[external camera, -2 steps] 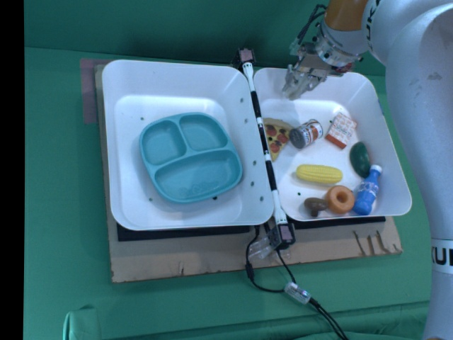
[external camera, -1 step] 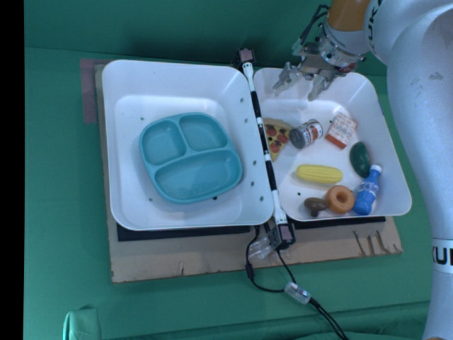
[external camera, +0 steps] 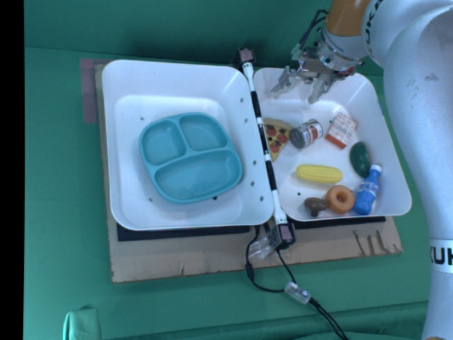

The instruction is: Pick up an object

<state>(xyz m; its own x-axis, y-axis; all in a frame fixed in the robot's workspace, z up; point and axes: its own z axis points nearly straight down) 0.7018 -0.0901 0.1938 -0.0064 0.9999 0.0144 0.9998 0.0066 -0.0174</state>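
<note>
**Arm poised over the right bin, nothing in its grip**

The grey arm (external camera: 417, 119) sweeps in from the right, its orange band at the top of the view. On the green bench (external camera: 56, 190) sit two white bins. The left bin (external camera: 124, 83) carries a teal divided plate (external camera: 190, 156) lying flat near its middle. The right bin (external camera: 393, 190) holds the small items.

The gripper (external camera: 300, 88) hangs over the far left part of the right bin, fingers spread apart with nothing between them.

Below it, well apart, lie a pizza slice (external camera: 276, 137) against the divider, a tin can (external camera: 306, 133) on its side just beside it, and an orange-and-white carton (external camera: 341, 129). Nearer the front: a yellow corn cob (external camera: 318, 173), a dark green vegetable (external camera: 360, 159), a blue bottle (external camera: 367, 190), an orange doughnut (external camera: 340, 199) touching the bottle, and a brown mushroom (external camera: 316, 205) beside the doughnut.
</note>
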